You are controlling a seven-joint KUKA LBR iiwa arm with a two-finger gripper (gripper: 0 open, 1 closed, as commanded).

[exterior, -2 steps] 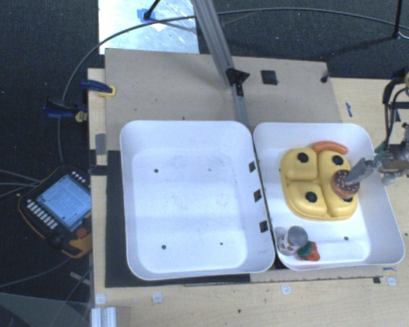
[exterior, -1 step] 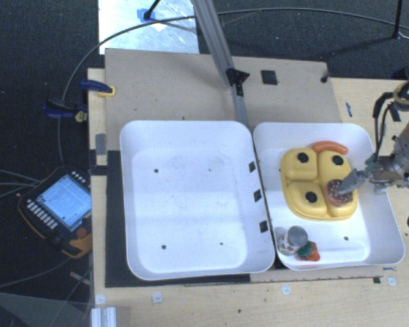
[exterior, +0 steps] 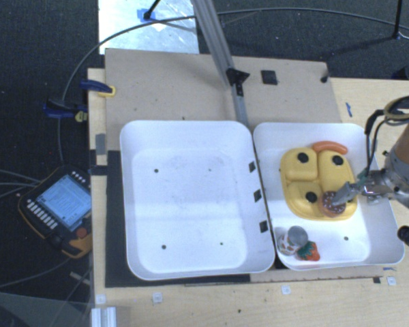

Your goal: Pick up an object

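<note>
On the bench, the right bin (exterior: 378,247) carries a yellow moulded toy (exterior: 307,176) near its far edge, judged light, rigid and best taken at its rim, while whether the gripper (exterior: 343,195) above it is released or clenched cannot be told.

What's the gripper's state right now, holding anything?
Gripper: cannot be told; its tip sits over the yellow plastic toy in the right white bin.
</note>
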